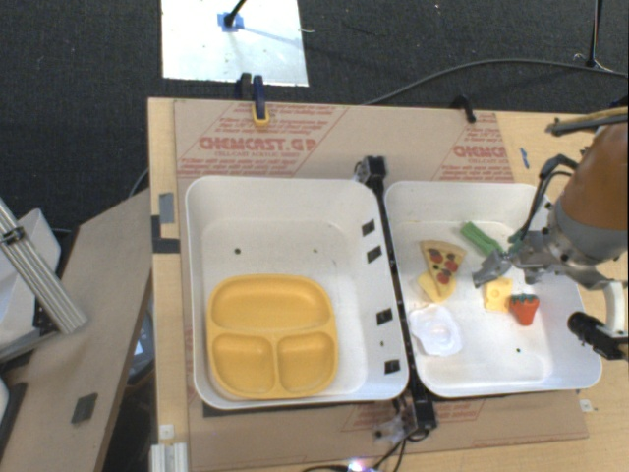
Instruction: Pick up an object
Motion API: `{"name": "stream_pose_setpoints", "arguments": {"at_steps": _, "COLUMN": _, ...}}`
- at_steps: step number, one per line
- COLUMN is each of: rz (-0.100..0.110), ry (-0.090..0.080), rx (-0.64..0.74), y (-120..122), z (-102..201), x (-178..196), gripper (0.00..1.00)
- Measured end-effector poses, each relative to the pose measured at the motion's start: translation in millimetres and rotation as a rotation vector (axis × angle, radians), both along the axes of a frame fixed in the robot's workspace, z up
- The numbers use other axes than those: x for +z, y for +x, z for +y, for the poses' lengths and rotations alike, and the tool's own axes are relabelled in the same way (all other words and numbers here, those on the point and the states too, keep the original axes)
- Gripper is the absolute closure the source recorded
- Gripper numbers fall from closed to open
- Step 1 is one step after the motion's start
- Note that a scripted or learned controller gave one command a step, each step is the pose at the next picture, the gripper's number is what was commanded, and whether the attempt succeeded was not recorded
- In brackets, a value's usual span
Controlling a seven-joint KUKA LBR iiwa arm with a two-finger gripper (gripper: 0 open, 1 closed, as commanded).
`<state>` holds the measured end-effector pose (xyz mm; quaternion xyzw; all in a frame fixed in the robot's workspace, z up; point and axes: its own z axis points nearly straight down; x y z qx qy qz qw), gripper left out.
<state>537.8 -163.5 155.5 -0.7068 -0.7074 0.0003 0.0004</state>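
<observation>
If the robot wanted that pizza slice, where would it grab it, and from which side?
Probably straight down from above, fingers closing across the narrower lower end of the pizza slice. It lies flat in the right bin, so its sides offer little to pinch. A yellow piece touching that end could crowd one finger.

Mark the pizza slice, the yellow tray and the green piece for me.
pizza slice [441, 261], camera view, on its red-spotted topping.
yellow tray [272, 304], camera view, on the floor of its large top compartment.
green piece [482, 237], camera view, at mid-length of the strip.
</observation>
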Motion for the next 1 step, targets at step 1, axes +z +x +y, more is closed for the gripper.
{"name": "stream_pose_setpoints", "arguments": {"at_steps": 1, "rz": 0.0, "ry": 0.0, "rx": 0.0, "y": -0.6, "z": 10.5, "x": -53.3, "gripper": 0.0}}
